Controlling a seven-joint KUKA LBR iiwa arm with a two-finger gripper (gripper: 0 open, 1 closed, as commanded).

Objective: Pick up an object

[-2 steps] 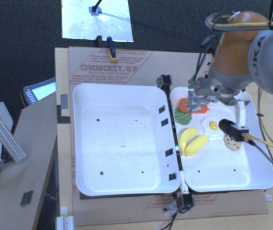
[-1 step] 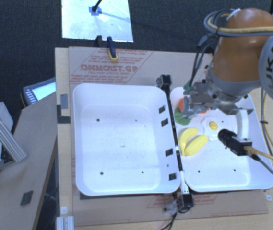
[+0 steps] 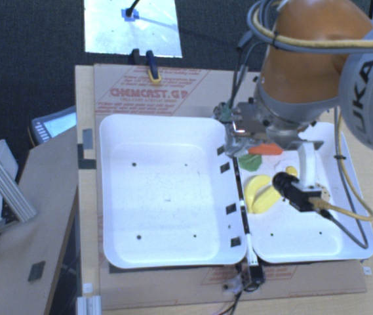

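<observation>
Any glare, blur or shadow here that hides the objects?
Camera view: left bin and right bin brightly lit, nearly washed out; the arm's orange band looms soft, covering part of the right bin; yellow object and orange object are legible; metal sheet behind the bench glares.

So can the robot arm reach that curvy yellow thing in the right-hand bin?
Probably yes. The grey and orange arm hangs above that shallow white bin, and the curvy yellow thing lies uncovered by the middle divider, nothing on top.
</observation>
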